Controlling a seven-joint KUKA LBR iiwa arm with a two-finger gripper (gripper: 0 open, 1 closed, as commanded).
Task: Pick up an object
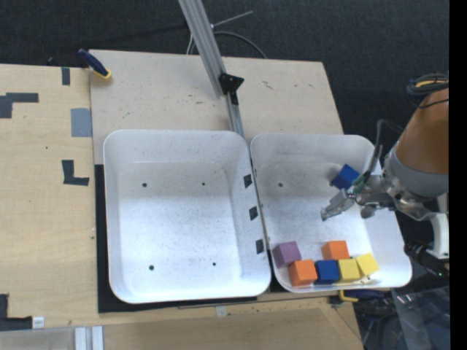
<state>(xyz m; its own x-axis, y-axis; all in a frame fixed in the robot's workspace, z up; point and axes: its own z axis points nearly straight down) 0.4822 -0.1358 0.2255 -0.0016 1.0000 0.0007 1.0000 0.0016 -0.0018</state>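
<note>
The right bin (306, 152) holds several small blocks. A blue block (346, 176) lies near the bin's far right, right beside and just above my gripper (337, 204), which reaches in from the right over the bin's middle. I cannot tell whether the block touches the gripper. Along the near edge sit a purple block (286, 252), an orange block (303, 271), a second blue block (327, 270), a yellow block (349, 269), another orange block (335, 250) and another yellow block (367, 263).
The left bin (117, 195) stands beside the right one, with a shared rim between them. A slanted metal rail (208, 42) crosses the bench behind the bins. A small blue and yellow item (95, 63) lies at the bench's far left.
</note>
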